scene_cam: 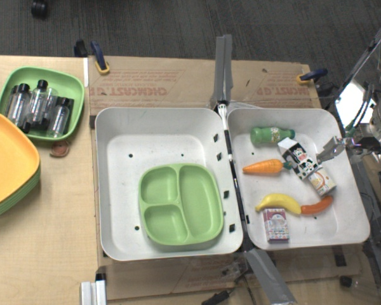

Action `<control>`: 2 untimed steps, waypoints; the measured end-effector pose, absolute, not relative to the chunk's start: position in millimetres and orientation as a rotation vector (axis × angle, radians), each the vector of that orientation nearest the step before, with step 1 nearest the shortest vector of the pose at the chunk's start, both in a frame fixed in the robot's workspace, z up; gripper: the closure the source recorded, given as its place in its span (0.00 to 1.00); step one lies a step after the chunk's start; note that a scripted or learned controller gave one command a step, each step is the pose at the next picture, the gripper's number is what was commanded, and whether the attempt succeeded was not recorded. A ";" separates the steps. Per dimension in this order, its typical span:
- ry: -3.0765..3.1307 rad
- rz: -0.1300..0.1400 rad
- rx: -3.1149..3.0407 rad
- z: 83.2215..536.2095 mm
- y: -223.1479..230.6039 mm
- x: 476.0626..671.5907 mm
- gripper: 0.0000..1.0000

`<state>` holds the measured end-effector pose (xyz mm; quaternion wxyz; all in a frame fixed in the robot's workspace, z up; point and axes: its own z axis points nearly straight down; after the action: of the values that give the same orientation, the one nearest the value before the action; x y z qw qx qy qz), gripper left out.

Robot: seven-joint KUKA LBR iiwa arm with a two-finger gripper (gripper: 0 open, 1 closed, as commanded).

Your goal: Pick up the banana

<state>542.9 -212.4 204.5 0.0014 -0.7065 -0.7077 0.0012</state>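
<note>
The banana (279,202) lies in the right bin (352,224) near its front, long axis roughly left-right, down-left of the gripper (333,148) at the right rim, whose finger state cannot be determined.

You see the banana (279,202) lying in the right bin (343,234), near its front, with a red chili (317,205) touching its right end and a small red carton (276,226) just in front. A carrot (264,167), a green bottle (272,134) and a cow-print milk carton (298,157) lie farther back. The gripper (330,150) hangs at the bin's right wall. The left bin (114,170) holds a green divided tray (180,203).
</note>
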 end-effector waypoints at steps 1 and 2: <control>-2.336 0.001 -2.098 91.1 -200.3 527.0 0.00; -2.334 0.002 -2.101 99.6 -201.1 526.6 1.00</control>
<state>526.6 -201.1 99.6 0.0008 -0.6691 -0.7432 0.0006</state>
